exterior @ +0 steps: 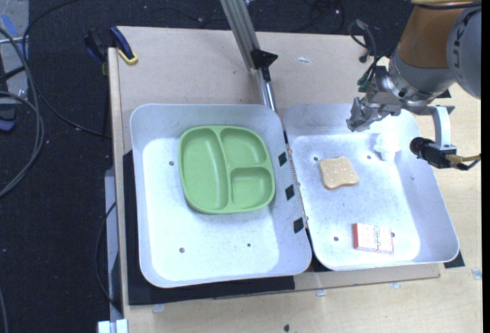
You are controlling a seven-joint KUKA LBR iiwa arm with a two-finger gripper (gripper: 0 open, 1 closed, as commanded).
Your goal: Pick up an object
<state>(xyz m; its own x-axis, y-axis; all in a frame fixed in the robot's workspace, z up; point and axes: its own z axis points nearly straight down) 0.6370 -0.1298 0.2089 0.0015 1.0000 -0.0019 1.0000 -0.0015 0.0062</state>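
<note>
The gripper hangs over the far edge of the right bin; I can't tell how it's set. Below it in that bin lie a slice of toast, a small white object and a red-and-white box. The left bin holds a green divided plate.
</note>
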